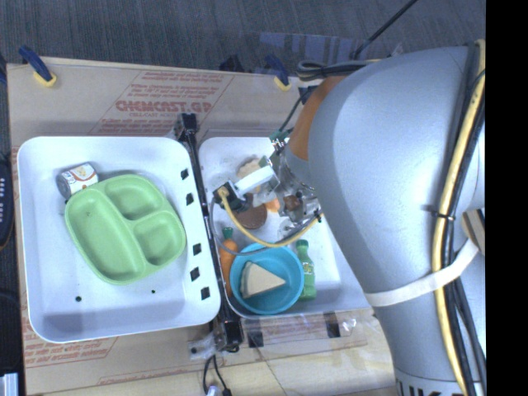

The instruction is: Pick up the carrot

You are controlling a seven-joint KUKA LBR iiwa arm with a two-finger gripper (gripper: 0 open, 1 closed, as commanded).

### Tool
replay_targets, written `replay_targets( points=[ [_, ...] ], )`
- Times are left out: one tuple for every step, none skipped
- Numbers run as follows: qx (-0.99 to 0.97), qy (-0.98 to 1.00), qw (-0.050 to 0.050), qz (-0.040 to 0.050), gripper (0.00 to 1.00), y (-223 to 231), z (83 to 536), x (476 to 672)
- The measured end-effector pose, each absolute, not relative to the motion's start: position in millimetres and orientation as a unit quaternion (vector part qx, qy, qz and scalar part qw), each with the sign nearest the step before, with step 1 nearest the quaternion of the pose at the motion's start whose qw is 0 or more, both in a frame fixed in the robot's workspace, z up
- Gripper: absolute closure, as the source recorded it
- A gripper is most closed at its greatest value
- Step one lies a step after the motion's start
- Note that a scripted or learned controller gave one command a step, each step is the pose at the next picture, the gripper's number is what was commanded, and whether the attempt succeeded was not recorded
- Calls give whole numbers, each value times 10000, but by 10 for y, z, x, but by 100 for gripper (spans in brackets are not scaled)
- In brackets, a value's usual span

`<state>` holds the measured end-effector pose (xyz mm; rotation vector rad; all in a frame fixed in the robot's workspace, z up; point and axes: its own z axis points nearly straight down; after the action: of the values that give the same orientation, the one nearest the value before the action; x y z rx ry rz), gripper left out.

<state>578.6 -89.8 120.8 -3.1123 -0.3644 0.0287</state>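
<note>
The carrot (pixel 226 254) lies at the right bin's (pixel 346 291) left wall, at nine o'clock of the blue bowl (pixel 266 280). The claw (pixel 276 196) hovers near, at one o'clock; its spread I cannot tell. Approach step: next, descend onto the carrot.

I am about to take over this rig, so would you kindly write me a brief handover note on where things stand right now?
Gripper: down inside the right bin, among the clutter near its middle; nothing visibly held.
Carrot: lying in the right bin against its left wall, beside the blue bowl, which holds a sandwich wedge. A green bottle lies on the bowl's right side.
Left bin: green divided plate and a small can at its upper left.
Done: the arm has reached into the right bin.
Left: move the gripper onto the carrot, grasp it and lift it.
</note>
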Motion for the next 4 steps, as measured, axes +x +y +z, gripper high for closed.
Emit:
replay_targets(
  points=[
    [-9939,-1104,10,31,0,-901,960,6034],
    [-9887,-1499,32,15,0,-357,1947,5849],
    [-9941,-1087,15,44,0,-639,1927,5874],
    [-9944,-1060,21,43,0,-1022,984,5976]
  ],
)
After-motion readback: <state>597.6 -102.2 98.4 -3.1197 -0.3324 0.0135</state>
